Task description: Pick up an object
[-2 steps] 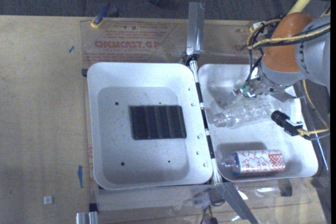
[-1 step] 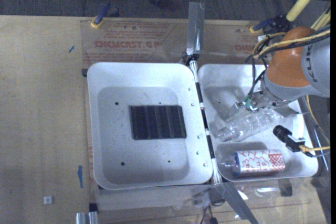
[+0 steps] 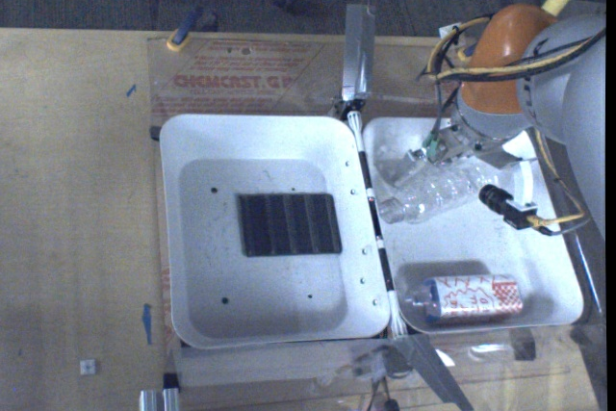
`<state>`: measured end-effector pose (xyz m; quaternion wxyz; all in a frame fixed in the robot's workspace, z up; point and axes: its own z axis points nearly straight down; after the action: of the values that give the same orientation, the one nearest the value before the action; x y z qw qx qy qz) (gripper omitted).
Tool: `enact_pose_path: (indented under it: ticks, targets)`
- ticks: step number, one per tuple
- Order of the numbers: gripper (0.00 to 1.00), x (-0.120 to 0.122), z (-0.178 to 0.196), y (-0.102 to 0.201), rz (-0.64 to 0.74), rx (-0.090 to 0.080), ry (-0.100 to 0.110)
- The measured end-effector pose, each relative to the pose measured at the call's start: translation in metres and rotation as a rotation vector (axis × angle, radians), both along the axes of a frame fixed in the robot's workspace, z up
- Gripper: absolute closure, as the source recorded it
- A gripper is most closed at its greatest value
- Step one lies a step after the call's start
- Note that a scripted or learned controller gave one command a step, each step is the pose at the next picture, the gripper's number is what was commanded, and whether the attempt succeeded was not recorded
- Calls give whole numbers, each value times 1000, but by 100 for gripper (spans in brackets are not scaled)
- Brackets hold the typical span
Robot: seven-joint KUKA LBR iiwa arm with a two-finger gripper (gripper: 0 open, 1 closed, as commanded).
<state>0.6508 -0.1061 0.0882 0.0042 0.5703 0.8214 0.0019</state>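
My pincer (image 3: 445, 149) hangs over right bin (image 3: 553, 269) near its far rim, can't tell its state; crinkly clear bottle (image 3: 433, 191) just below, patterned can (image 3: 472, 295) well nearer, flat dark ribbed pad (image 3: 289, 224) in left bin (image 3: 188, 159)

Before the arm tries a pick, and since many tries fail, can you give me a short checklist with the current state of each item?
1. Target in reach: clear plastic bottle lies in the right bin, under the arm's wrist: ok.
2. Gripper centred on the bottle: cannot tell, the wrist hides it.
3. Bottle held: cannot tell.
4. Second target free: red-and-white can lies on its side near the front wall, apart from the bottle: ok.
5. Left bin: dark ridged block lies flat at mid-floor: ok.
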Motion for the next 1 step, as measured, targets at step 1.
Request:
enact_pose_path:
  ticks: [1]
  targets:
    - [0, 9, 0, 6, 91, -3, 1]
